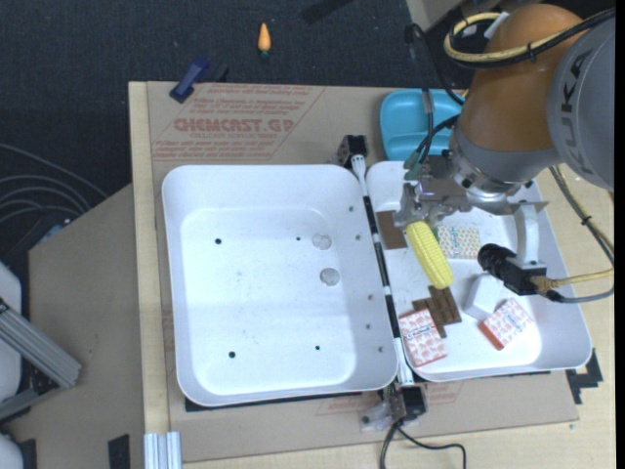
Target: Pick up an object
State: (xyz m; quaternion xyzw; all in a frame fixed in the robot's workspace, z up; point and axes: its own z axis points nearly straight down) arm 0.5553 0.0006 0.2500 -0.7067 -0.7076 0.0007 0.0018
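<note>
Grey pincer (422,201): hanging over the right bin (559,352), right at the corn cob's upper end; whether it is released or clenched, I cannot tell.
Corn cob (431,254): lying flat near that bin's left wall, its long axis running from the pincer down toward the lower right.
Crowding: brown block (441,307) touching its lower end; red-patterned packet (420,338) lying just below; white block (479,296) sitting beside.

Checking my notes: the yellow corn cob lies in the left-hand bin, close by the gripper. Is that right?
Not quite. The camera view shows the yellow corn cob in the right-hand bin, not the left-hand one; it is close by the gripper.
</note>
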